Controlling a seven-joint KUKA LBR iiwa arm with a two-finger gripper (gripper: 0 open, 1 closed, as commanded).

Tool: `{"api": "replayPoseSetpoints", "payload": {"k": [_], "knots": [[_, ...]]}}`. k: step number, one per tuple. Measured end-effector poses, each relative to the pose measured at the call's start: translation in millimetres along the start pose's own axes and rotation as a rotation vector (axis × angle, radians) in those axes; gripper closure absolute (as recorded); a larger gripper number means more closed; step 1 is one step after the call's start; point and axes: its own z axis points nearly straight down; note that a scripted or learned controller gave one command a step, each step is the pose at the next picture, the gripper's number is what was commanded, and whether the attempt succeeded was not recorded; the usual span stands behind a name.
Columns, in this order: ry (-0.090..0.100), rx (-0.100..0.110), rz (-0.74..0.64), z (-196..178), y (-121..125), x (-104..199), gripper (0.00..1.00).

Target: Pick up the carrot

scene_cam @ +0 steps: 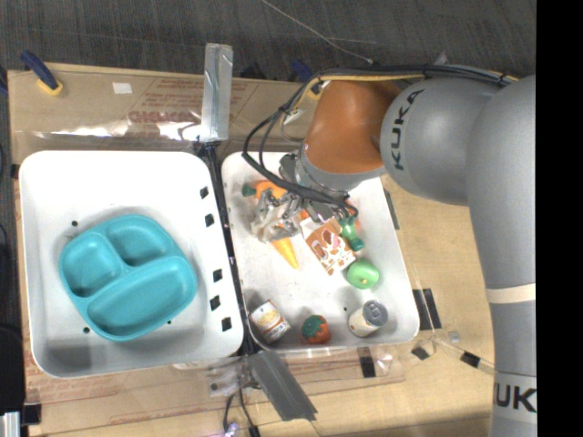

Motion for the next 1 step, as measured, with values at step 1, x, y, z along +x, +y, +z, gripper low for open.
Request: {"api": "replayPoseSetpoints", "payload": {"k": [1], "knots": [[0.005, -0.003, 0.087, 1.7, 20.2, 39.4, 0.0]]}}
